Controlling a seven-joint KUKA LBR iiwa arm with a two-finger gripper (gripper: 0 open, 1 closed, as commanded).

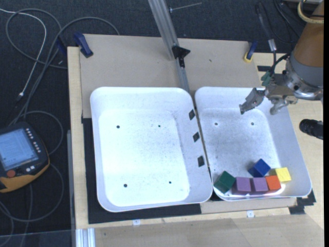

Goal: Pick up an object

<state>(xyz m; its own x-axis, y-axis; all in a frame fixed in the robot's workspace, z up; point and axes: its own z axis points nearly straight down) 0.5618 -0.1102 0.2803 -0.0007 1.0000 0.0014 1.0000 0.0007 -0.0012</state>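
Several small blocks lie along the near edge of the right bin [288,138]: a green block [224,180], a purple block [242,184], a pink block [260,184], an orange block [273,182], a yellow block [283,175] and a blue block [261,168] just behind them. My gripper [263,103] hangs over the far part of the right bin, well away from the blocks. Its two fingers are spread apart with nothing between them.
The left bin [103,99] sits beside the right one, with small black clips [196,136] along the shared edge. A slanted metal pole [163,19] rises at the back. A teach pendant [19,151] and cables lie left of the bench.
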